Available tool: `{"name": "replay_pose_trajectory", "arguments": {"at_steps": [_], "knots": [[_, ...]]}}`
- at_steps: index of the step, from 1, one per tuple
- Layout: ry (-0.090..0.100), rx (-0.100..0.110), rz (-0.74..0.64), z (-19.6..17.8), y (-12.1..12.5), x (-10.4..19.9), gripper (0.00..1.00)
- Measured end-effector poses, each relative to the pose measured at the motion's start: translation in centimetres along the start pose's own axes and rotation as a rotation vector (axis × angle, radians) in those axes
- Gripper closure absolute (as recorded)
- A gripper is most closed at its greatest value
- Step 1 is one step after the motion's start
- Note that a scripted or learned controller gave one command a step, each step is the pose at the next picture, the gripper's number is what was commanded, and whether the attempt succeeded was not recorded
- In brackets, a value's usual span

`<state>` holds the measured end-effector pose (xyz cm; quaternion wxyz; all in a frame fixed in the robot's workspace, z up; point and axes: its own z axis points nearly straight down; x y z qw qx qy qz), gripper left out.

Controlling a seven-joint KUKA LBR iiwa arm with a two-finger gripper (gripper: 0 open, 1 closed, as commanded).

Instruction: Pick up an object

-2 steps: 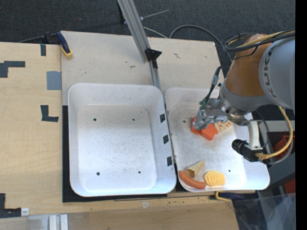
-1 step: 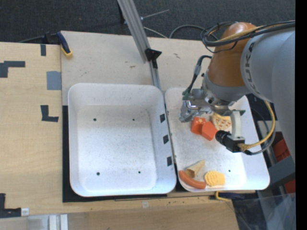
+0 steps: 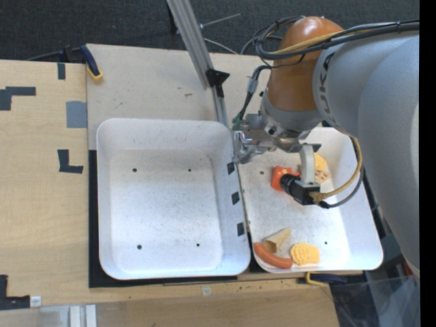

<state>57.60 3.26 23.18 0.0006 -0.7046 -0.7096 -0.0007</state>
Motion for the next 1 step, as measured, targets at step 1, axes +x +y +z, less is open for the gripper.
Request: {"name": "replay_pose_trajectory", "arguments": {"at_steps": [1], "knots": [[-0.001,0.001,0.0,1.05,2.19,5.28,1.0]]}}
